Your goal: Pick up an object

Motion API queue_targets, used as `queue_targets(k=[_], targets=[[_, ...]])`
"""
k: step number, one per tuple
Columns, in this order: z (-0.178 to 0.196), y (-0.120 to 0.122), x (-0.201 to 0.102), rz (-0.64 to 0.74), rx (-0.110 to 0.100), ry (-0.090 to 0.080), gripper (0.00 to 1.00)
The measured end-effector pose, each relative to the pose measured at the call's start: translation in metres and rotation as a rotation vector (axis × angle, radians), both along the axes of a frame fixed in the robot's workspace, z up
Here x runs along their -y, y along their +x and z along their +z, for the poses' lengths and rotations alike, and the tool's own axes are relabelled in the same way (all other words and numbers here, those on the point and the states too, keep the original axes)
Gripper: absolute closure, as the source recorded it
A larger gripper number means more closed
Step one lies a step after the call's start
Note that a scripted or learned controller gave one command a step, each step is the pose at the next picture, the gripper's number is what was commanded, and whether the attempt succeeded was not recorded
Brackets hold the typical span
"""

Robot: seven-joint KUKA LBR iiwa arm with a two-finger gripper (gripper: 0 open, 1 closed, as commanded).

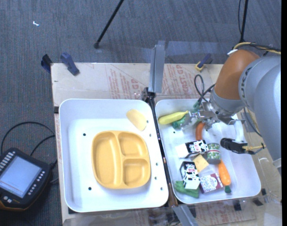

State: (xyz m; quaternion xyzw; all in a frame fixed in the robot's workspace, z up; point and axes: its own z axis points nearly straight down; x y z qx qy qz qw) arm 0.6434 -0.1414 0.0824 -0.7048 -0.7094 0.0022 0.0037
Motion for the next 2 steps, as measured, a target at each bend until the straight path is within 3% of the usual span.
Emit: queue_targets(k=[1, 2], targets=[[0.005, 0.0, 0.0, 0.004, -0.006, 0.001, 1.0], [0.131, -0.015, -0.044, -0.023, 0.009, -0.002, 1.0]])
